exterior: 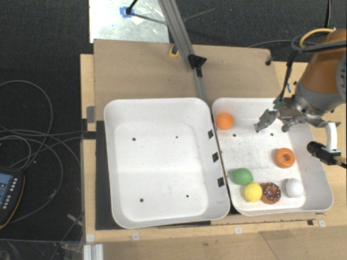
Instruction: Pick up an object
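Note:
The right bin point(314, 196) holds an orange ball point(224, 121) at its far left corner, an orange ring point(284, 157) toward the right, and a row along the front: a green object point(242, 175), a yellow ball point(252, 192), a brown sprinkled doughnut point(270, 193) and a white ball point(294, 188). My gripper point(275, 122) hangs over the far part of this bin, right of the orange ball and above the ring. Its fingers are spread apart with nothing between them.
The left bin point(116, 145) lies beside the right one, with black clips point(215, 156) along the shared wall. A grey slanted pole point(179, 26) crosses the back of the bench. Cables and a pendant point(8, 191) lie on the floor at left.

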{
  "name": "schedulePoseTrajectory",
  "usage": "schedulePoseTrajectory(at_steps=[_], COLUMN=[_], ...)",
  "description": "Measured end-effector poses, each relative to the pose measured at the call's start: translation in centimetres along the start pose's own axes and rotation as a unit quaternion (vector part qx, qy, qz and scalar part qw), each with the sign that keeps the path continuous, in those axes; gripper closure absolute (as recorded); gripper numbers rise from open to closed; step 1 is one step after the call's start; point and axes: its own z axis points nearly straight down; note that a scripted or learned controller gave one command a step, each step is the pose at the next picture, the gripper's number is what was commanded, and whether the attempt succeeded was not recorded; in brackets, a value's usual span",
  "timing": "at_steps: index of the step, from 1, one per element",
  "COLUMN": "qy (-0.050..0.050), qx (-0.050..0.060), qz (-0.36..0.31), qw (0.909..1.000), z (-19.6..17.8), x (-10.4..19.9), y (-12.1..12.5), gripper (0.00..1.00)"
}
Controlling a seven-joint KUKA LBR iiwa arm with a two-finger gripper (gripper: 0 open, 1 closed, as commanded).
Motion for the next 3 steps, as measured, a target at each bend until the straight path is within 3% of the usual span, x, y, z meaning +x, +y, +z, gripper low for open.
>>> schedulePoseTrajectory(at_steps=[2,3], qy=[0.0,0.0], qx=[0.001,-0.002], qz=[0.001,0.001], qw=[1.0,1.0], z=[9.2,7.9], x=[1.1,1.0], y=[-0.3,-0.1], gripper=[0.0,1.0])
